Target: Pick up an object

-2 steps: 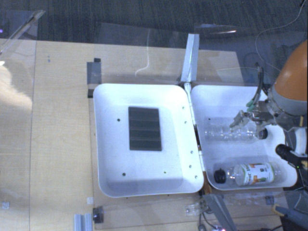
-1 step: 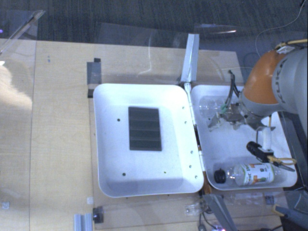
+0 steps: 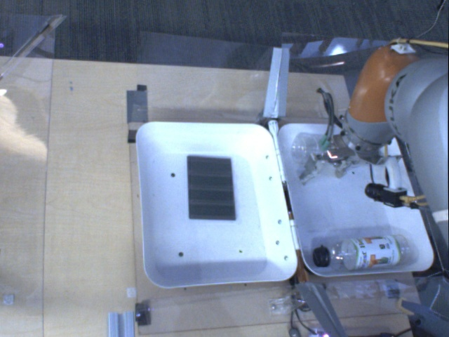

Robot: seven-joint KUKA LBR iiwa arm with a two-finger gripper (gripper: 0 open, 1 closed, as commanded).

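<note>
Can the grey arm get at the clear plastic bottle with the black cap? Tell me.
Probably yes. The clear plastic bottle with the black cap lies on its side along the near wall of the right white bin, uncovered, while the gripper hovers in that bin's far part.

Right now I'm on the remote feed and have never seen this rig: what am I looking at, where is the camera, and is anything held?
You have one camera, fixed above a wooden bench, looking down at a slant. The big grey shape with the orange band on the right is the robot arm. Its gripper is low over the far end of the right bin.

Two shallow white bins sit side by side. The left bin holds a dark rectangular pad lying flat in its middle. In the right bin, a clear plastic bottle with a black cap lies on its side near the front edge, and something clear and crumpled lies by the gripper.

I cannot tell whether the gripper is holding anything; that area is too cluttered to read.
</note>
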